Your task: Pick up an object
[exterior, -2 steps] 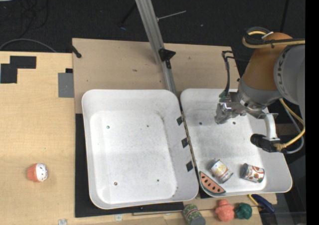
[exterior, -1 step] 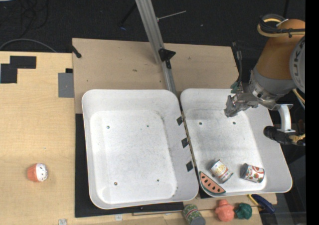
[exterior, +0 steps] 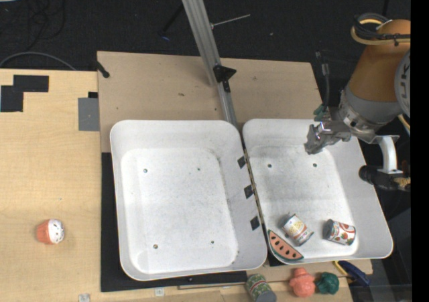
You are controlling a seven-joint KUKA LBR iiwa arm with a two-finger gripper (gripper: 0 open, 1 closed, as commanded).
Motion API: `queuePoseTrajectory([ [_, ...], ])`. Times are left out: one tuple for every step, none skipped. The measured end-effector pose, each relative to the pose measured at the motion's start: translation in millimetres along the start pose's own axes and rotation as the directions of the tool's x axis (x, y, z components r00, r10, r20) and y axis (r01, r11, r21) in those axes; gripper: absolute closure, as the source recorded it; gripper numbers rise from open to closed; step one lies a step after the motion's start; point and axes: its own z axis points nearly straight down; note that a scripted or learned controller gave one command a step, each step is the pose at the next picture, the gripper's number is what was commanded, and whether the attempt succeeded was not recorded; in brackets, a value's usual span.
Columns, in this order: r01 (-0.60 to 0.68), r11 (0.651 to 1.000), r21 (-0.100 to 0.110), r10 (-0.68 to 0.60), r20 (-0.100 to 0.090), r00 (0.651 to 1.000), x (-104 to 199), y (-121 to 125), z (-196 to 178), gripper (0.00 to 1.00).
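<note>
While the pincer hangs over the far edge of the right bin, its opening cannot be told and nothing shows in it. The can lies well apart near the front: the approach step, with descent upon it due next.

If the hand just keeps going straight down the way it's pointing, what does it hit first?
Probably bare floor of the right bin: the hand hangs over its upper part, apart from the cans near the lower edge. Depth is uncertain.
</note>
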Motion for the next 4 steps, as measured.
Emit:
queuePoseTrajectory([
  [0.003,1.000,0.003,-0.003,-0.002,1.000,44,-8,-9,1.00],
  [0.003,1.000,0.004,-0.003,-0.002,1.000,97,-11,-1,1.00],
  [0.003,1.000,0.004,-0.003,-0.002,1.000,147,-25,-14,1.00],
  [0.005,1.000,0.003,-0.005,-0.002,1.000,211,-28,-15,1.00],
])
